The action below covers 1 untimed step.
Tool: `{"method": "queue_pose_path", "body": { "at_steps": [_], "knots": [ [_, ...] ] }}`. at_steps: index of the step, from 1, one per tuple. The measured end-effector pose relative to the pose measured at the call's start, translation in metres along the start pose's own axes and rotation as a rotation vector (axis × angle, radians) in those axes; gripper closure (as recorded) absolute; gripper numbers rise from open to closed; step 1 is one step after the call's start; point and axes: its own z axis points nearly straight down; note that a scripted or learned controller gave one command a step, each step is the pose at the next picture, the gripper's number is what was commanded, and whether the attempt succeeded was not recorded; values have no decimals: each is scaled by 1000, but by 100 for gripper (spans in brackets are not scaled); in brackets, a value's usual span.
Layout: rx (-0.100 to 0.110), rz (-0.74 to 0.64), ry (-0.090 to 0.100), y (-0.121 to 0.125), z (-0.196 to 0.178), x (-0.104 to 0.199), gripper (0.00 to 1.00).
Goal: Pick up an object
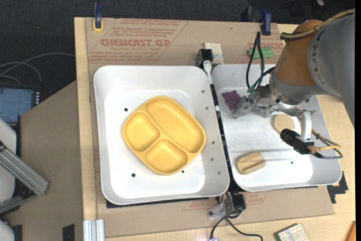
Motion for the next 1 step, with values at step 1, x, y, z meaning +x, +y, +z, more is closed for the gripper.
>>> {"method": "queue_pose_path", "body": {
  "at_steps": [1],
  "knots": [
    [0, 0, 0, 37, -1, 14, 0]
  ]
}}
